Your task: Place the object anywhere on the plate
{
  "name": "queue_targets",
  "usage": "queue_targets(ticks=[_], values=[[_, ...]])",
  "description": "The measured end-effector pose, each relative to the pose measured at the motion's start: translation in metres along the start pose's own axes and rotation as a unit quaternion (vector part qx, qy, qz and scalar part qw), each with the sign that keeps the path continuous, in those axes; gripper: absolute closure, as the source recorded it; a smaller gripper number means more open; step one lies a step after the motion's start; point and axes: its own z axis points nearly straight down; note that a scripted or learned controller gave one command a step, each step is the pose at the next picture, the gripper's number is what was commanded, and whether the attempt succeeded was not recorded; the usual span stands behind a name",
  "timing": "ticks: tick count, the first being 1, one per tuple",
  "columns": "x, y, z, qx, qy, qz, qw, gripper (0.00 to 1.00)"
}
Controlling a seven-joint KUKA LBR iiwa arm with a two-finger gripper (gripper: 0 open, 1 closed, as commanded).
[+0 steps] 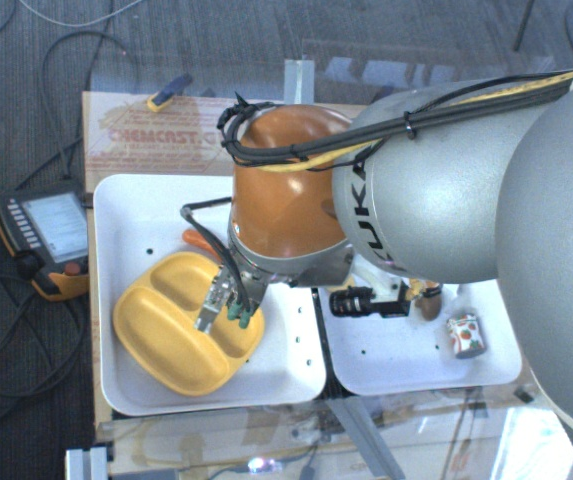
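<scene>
A yellow divided plate lies in the left white bin. My gripper hangs low over the plate's right edge, pointing down at it. A small dark green piece shows at the gripper's tip, just over the plate's rim; whether it is a held thing or part of the gripper is unclear. An orange object pokes out behind the plate, mostly hidden under the arm's orange band.
The right bin holds a small brown object and a white-and-red object near its right side. The big grey arm covers the back of both bins. A tablet lies left of the bench.
</scene>
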Motion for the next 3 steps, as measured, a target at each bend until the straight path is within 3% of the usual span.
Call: queue_targets(ticks=[1,2,3], values=[[-0.012,0.040,0.044,0.001,0.001,0.029,0.9996,1.00],[-0.064,-0.019,0.071,0.001,0.000,-0.201,0.9796,1.00],[-0.036,-0.014,0.032,-0.001,0.000,-0.179,0.9838,1.00]])
